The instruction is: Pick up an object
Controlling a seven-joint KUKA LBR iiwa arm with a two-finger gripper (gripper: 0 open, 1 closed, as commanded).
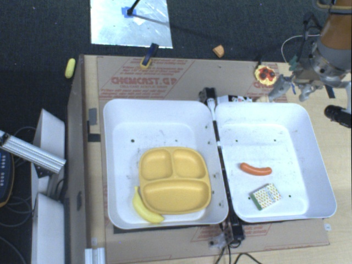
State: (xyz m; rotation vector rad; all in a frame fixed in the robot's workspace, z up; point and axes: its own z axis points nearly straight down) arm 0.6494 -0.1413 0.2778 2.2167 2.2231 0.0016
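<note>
The gripper sits above the far right corner of the right shallow white bin, beside a small red-and-yellow item on the worktop; whether its jaws are open or closed cannot be told. In that bin lie an orange sausage-shaped object and, just in front of it, a small green patterned packet. The left shallow white bin holds a yellow three-compartment plastic tray with a yellow banana touching its near left edge.

Even overhead light, soft focus, glare on foil sheet
</note>
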